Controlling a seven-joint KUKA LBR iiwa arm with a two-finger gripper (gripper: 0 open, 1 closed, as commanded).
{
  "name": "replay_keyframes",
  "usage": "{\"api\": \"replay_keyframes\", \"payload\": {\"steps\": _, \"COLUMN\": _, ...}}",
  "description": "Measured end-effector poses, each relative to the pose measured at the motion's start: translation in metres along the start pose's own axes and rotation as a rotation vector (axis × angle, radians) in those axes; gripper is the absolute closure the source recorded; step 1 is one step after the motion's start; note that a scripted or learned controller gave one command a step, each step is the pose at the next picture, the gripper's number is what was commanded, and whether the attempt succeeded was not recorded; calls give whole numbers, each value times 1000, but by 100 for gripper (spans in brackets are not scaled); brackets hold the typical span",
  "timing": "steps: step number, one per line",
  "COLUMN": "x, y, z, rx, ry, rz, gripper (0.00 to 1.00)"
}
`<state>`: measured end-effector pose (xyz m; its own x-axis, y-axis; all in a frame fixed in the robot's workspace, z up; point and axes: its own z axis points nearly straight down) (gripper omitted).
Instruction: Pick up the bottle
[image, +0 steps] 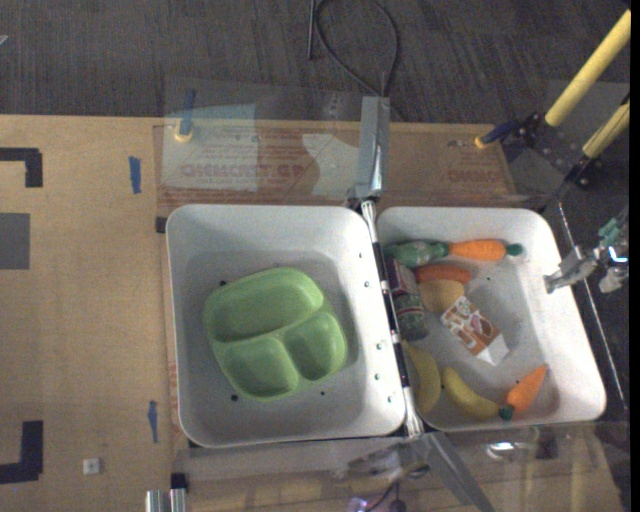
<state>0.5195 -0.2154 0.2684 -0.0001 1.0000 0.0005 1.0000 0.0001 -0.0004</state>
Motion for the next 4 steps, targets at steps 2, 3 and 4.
{"api": "replay_keyframes", "payload": {"steps": 2, "x": 33, "y": 23, "z": 158, "rx": 3, "ry": 0, "rz": 730, "gripper": 0}}
{"api": "replay_keyframes", "payload": {"steps": 3, "x": 34, "y": 23, "z": 148, "rx": 5, "ry": -1, "rz": 727, "gripper": 100}}
{"api": "replay_keyframes", "payload": {"steps": 4, "x": 92, "y": 47, "z": 47, "rx": 1, "ry": -1, "rz": 604, "gripper": 100}}
